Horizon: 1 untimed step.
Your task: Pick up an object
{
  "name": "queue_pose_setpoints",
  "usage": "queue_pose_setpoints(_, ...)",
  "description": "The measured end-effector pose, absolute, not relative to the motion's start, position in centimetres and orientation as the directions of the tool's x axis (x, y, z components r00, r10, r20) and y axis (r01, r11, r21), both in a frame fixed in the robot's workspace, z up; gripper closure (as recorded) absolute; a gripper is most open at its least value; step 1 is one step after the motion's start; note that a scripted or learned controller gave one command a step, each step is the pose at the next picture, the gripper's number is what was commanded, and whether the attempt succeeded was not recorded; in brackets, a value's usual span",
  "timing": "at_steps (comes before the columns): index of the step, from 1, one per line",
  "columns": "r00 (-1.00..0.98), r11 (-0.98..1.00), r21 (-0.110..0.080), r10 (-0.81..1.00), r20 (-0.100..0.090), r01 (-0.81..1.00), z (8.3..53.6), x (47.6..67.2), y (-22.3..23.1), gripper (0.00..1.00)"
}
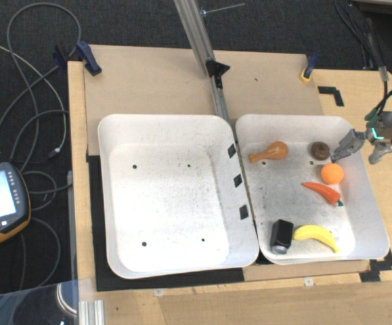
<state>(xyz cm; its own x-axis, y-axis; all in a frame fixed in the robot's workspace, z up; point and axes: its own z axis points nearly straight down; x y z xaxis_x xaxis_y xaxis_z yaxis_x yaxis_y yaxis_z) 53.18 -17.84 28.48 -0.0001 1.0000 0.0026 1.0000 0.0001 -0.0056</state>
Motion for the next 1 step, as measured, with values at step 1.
queue_pose_setpoints(1, -0.001, 0.001, -0.001, 1.000, 0.002, 1.000, 28.68, 53.25, -17.82, 0.00)
